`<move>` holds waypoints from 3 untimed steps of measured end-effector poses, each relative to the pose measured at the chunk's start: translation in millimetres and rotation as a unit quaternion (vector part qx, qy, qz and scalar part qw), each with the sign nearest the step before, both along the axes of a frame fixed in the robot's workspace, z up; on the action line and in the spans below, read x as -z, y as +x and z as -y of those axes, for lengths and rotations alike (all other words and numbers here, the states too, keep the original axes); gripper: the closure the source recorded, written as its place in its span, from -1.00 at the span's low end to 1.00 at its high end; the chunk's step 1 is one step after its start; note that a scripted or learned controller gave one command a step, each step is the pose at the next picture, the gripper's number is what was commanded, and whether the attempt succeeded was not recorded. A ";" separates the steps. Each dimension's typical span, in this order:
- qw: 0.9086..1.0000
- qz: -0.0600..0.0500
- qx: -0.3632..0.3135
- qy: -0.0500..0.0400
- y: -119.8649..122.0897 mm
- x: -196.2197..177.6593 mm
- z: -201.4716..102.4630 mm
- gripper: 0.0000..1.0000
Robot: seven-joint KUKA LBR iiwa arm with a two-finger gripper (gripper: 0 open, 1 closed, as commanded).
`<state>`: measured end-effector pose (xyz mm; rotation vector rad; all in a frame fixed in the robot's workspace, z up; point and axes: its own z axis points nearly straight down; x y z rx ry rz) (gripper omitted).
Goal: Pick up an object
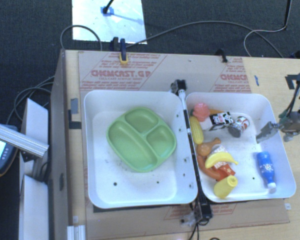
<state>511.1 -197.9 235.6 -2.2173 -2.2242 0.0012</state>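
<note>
At the near edge of the right bin [282,184] we see a yellow cup-like toy [225,186] lying on its side, close to the bin's front wall. Just behind it sit a red toy [219,171] and a banana [221,158] resting on top of that pile, with a brown drumstick-shaped piece [210,147] touching them on the far side. To the right of this cluster, apart from it, a blue bottle [265,170] lies on the bin floor with its white cap pointing toward us.

The gripper [266,132] hangs over the right bin's right rim, above and beyond the blue bottle. We cannot tell whether it is released or clenched, and nothing shows in its grasp. The bottle is the nearest thing to it, lying just in front of it and lower in the view; the toy pile is well apart to its left.

Farther back we find a corn cob [196,129] along the divider, a pink toy [201,111], a black-and-white carton [220,119] and a grey can [237,128].

In the left bin [105,194] rests 1 green divided plate [141,139] with 3 compartments.
</note>
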 end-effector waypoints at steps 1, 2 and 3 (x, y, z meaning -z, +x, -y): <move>1.000 0.000 0.000 0.000 63.0 88.3 -61.2 -1.00; 1.000 -0.004 0.002 -0.002 111.3 132.5 -43.3 -1.00; 1.000 -0.008 0.000 0.001 127.0 119.2 -12.7 -1.00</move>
